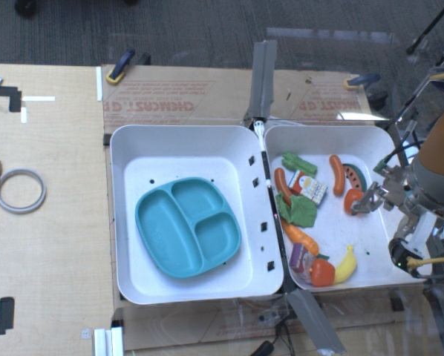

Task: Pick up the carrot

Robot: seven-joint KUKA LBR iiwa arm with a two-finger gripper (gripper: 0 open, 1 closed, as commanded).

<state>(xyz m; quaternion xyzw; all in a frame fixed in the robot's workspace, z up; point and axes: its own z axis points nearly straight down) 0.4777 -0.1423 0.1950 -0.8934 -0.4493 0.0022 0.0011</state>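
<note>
The carrot (302,237) is an orange tapered piece lying at a slant in the right bin (378,136), just below a green leafy piece (299,211). My gripper (365,199) is low over the right side of that bin, well to the right of the carrot. It sits right against a small red-orange round item (353,202). The grey wrist and arm reach in from the right edge.
The right bin also holds a watermelon slice (354,176), an orange sausage (336,175), a red sausage (281,181), a small carton (309,187), a banana (345,264), a red tomato (321,272) and green beans (298,163). A blue divided plate (188,227) lies in the left bin (125,199).
</note>
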